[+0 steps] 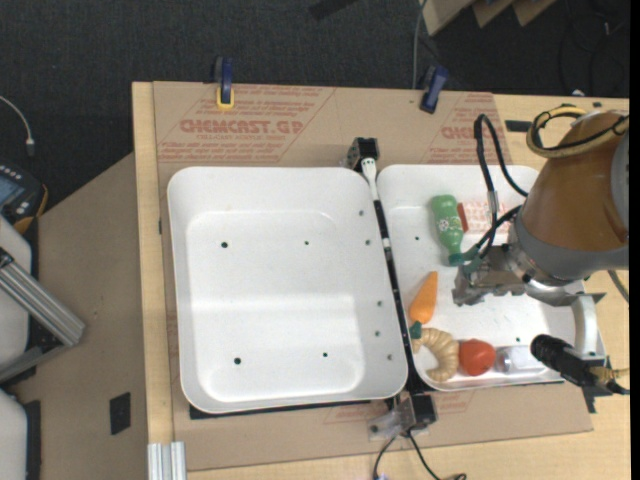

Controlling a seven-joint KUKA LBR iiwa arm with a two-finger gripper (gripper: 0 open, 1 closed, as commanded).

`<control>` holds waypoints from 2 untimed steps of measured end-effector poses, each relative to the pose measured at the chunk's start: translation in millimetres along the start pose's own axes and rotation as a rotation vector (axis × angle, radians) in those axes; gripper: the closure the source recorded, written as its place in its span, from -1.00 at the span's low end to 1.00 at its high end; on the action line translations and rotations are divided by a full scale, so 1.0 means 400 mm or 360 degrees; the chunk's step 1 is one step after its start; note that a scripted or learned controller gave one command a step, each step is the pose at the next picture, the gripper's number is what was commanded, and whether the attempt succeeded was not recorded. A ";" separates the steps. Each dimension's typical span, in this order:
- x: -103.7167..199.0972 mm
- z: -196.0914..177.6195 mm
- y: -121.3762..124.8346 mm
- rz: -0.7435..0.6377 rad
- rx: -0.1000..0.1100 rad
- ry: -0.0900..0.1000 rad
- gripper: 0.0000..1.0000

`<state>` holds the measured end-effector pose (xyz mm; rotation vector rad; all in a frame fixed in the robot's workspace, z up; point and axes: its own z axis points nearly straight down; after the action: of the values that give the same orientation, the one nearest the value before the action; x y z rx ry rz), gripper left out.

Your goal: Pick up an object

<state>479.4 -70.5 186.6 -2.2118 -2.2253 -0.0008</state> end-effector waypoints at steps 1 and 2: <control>0.042 0.006 0.000 0.0007 0.0000 -0.0002 1.00; 0.227 -0.032 0.003 0.0006 -0.0008 -0.0006 1.00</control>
<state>480.1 20.3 199.7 -2.2200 -2.2254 -0.0024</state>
